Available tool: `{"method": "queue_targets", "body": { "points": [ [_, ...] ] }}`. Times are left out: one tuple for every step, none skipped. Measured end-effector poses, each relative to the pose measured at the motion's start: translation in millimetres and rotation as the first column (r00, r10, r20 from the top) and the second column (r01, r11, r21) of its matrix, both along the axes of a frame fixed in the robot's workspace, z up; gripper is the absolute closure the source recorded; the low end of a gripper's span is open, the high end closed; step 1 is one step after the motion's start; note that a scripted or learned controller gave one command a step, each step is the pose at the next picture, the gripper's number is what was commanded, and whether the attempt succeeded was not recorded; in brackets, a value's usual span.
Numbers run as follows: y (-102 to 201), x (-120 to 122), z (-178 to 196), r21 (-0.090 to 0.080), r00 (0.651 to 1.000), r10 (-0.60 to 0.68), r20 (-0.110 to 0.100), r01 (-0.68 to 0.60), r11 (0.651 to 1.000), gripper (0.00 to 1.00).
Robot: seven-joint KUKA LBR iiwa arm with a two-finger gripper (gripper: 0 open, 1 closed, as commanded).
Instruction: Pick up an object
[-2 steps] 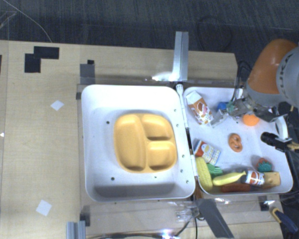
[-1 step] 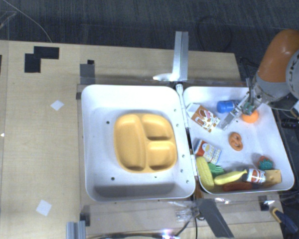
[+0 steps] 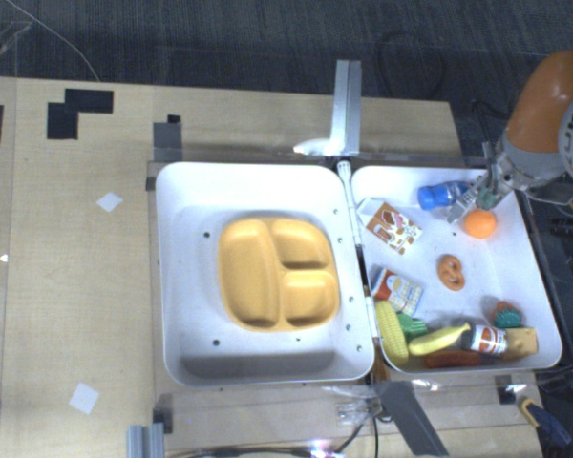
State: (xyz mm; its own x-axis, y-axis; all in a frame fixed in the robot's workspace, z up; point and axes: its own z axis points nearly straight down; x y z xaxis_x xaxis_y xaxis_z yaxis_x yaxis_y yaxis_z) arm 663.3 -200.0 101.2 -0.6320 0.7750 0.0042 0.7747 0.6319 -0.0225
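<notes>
- The gripper is positioned over the far right corner of the right bin, at the end of the grey arm entering from the right.
- Finger state: cannot be determined; the fingertips are small and merge with the items below them.
- Nothing is visibly clamped between the fingers.
- A blue bottle lies just to the left of the gripper, touching or nearly touching it.
- An orange ball sits just below the gripper on the bin floor.
- A white snack packet with a red-brown print lies left of the ball, near the divider between the bins.
- A brown pretzel-shaped piece lies near the middle of the right bin.
- A second small printed packet lies beside the left wall.
- Along the near wall, a corn cob, a banana and a brown bottle lie packed together.
- The left bin holds a yellow compartment tray, centred and flat.
- Both bins rest on the wooden bench.
</notes>
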Motion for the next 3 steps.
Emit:
{"method": "queue_targets", "body": {
  "points": [
    [-6,-45,-11,0.003,0.913,0.407,0.031,-0.407,0.913,1.0],
    [0,-5,-8,0.005,0.922,0.386,0.029,-0.386,0.922,1.0],
    [-1,-13,-13,0.026,0.924,0.383,0.0,-0.383,0.923,0.0]
  ]
}}
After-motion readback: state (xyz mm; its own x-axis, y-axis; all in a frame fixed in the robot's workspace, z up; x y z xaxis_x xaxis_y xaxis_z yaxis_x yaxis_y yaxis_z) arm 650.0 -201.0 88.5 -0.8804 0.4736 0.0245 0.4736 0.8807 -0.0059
